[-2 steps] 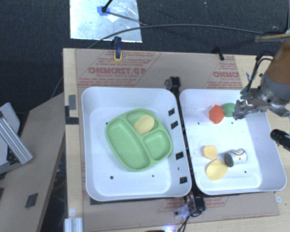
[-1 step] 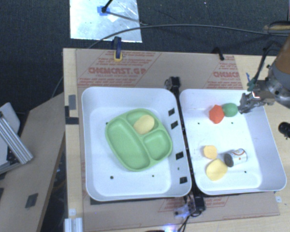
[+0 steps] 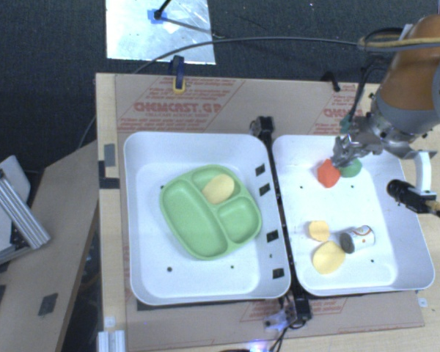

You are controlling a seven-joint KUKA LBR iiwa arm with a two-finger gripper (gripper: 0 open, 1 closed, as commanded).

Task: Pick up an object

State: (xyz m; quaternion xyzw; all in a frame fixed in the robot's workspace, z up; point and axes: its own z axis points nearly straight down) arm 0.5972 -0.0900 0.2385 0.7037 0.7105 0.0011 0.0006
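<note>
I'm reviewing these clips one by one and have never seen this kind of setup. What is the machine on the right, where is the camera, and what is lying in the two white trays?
The single camera sits above the bench and looks down at a slant. The grey machine with the orange band entering from the right is a robot arm; its job here is to pick up an object. Its end effector is lowered into the right bin, right at an orange-red object and a green object. From this angle I cannot tell whether it grips either one.

Nearer the front of that bin lie a small yellow piece, a larger yellow piece and a small grey and white can on its side.

The left bin holds a green divided plate with a yellow item in one of its smaller compartments.
</note>
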